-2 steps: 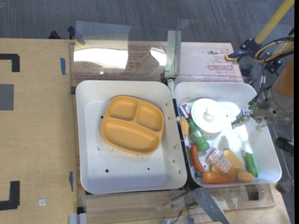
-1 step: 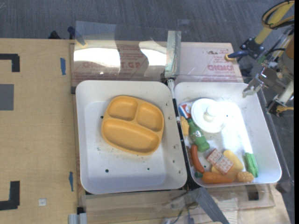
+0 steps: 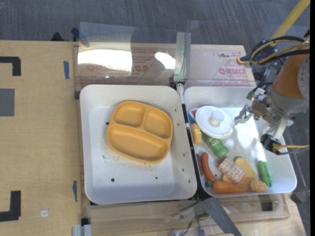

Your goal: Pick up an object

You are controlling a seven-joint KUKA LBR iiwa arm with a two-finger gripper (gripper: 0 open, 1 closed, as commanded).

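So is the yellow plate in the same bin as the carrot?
No, the yellow plate lies in the left-hand bin of the view, while the carrot lies in the right-hand bin.

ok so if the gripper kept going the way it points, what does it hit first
Probably the round white lidded dish in the right white bin: the gripper points down and left toward its right rim. Depth is unclear, so it might meet bare bin floor beside it instead.
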